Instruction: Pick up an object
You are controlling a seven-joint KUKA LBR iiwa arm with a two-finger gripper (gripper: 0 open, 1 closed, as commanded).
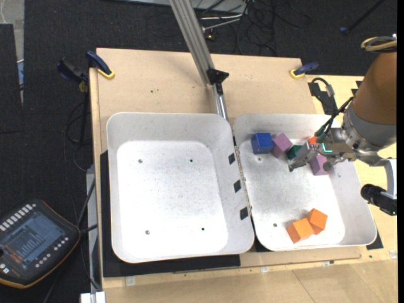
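A pale wooden bench (164, 81) carried two white bins; the left bin (167, 182) sat mid-frame. In the right bin (353, 219), the gripper (306, 158) hung low at upper centre beside small blocks: a blue cube (261, 142), purple block (281, 144), green block (295, 151) (partly hidden) and another purple block (320, 163). Whether it gripped anything couldn't be told. Two orange blocks (307, 225) lay touching, lower right.
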